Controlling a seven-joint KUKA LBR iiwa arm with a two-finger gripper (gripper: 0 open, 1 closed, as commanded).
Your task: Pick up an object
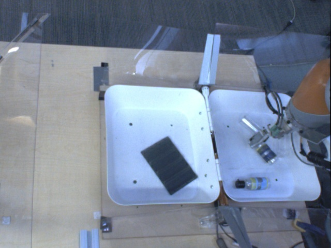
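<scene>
Camera view: gripper (261,143), right of frame, finger state indiscernible, above small bottle (252,183) in right bin (227,107); risk: bottle rolls, grasp misses.

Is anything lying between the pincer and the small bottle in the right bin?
Nothing visible does. The pincer hangs over the right bin; the small bottle lies nearer the front wall, with bare white floor between them.

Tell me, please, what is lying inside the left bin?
Inside the left bin lies one dark ribbed rectangular pad, set diagonally near the front. Whatever is beneath the pad is covered and cannot be seen.
</scene>
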